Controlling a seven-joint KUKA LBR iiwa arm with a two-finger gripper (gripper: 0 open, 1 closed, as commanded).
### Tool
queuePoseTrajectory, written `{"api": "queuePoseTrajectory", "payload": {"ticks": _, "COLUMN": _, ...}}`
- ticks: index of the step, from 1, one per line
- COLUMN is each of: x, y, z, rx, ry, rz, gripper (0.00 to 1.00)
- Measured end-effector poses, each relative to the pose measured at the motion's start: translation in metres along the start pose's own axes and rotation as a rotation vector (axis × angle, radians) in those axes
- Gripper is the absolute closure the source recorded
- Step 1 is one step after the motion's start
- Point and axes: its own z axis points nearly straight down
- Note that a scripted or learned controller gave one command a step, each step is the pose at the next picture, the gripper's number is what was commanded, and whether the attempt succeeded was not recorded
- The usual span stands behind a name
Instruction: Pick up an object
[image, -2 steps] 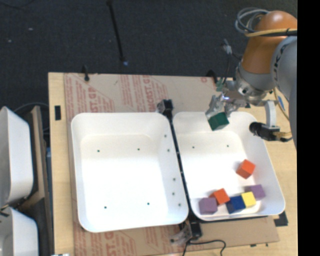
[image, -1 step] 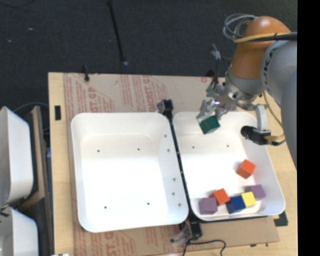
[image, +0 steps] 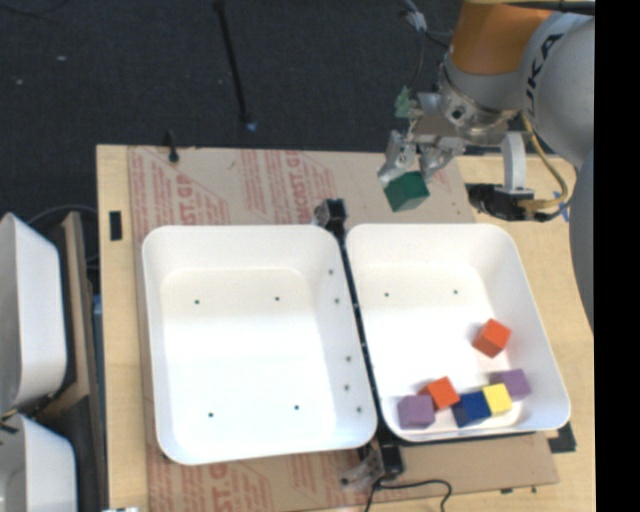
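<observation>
The pick looks essentially done. The hand (image: 411, 165) is clenched on a green cube (image: 406, 190), which hangs between its fingers above the bench's far edge, just beyond the far rim of the right bin (image: 520, 260) and clear of it. Judging by that, only keeping the grip remains. Two orange cubes, two purple cubes, a blue one and a yellow one lie near the right bin's near edge.
</observation>
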Motion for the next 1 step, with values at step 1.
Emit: {"api": "queuePoseTrajectory", "payload": {"ticks": 1, "x": 0.1061, "y": 0.0075, "z": -0.0065, "rx": 0.008, "ry": 0.001, "rz": -0.004, "gripper": 1.0}}
